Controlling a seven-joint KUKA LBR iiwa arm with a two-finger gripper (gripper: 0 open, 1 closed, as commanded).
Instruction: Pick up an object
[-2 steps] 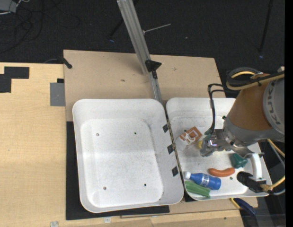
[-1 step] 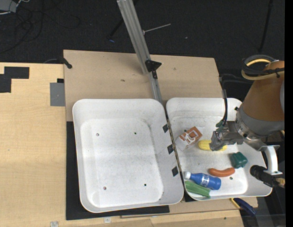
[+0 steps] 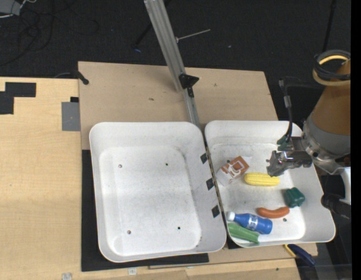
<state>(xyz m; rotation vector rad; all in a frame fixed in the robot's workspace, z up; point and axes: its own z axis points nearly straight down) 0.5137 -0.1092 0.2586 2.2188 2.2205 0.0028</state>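
Note:
The right bin (image 3: 250, 134) holds several small objects. A yellow corn cob (image 3: 262, 180) lies near its middle, with a small orange-and-white box (image 3: 234, 168) to its left. A dark green block (image 3: 294, 197) sits at the right, an orange-red sausage (image 3: 272, 212) below it, a blue bottle (image 3: 252, 222) and a green piece (image 3: 243, 234) at the front. My gripper (image 3: 277, 164) hangs over the bin's right part, just above the right end of the corn cob. Nothing shows between its fingers.
The left bin (image 3: 148, 191) lies beside the right one, separated by a ridge with black clips. A slanted aluminium bar (image 3: 170, 50) rises behind the bins. Cables run along the bench's right side by the arm (image 3: 332, 115).

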